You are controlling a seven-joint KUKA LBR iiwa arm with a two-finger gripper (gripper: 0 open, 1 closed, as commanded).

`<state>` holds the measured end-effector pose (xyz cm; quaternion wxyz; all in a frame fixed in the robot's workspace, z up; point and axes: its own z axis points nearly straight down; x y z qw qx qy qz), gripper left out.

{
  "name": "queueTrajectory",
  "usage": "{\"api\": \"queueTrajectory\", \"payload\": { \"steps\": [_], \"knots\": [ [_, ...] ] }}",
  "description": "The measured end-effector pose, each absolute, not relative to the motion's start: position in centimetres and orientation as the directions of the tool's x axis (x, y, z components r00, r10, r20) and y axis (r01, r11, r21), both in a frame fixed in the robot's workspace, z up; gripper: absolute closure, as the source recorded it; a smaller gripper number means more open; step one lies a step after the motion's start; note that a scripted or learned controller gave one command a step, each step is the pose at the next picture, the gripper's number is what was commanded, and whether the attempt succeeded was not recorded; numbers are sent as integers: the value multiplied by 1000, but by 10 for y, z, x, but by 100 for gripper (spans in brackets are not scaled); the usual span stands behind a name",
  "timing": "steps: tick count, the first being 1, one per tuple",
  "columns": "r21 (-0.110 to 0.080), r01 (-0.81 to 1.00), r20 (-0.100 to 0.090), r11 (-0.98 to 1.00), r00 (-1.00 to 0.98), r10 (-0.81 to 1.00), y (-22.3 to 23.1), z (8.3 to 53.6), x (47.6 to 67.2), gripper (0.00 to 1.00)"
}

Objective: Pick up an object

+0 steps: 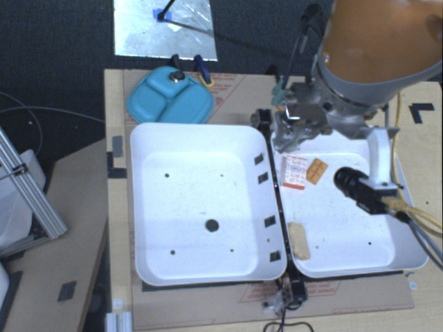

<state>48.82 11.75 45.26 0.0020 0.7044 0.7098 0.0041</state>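
I see the claw [289,138] low over the back-left corner of the right shallow white plastic bin [387,254]; how wide it stands I cannot tell. Just beside it lie a small white card with red print [295,172] and a flat orange rectangular block [316,171], touching. A pale tan oblong piece [299,241] sits near the front wall. I judge this the approach step; next I need the claw centred over 1 item, then lowered.

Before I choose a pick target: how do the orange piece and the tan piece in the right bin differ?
The orange piece is small, blocky and bright, lying beside a red-and-white card near the bin's back. The tan piece is longer, paler and rounded, lying alone by the front left wall. Both lie flat in the right bin.
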Motion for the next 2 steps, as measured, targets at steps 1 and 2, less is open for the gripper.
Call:
{"api": "queueTrajectory", "payload": {
  "steps": [1, 2],
  "knots": [
    [12, 1000, 4, 11, -11, 1000, 118, 464, 489, 100],
    [0, 1000, 1, 6, -6, 1000, 158, 440, 498, 100]
  ]
}}
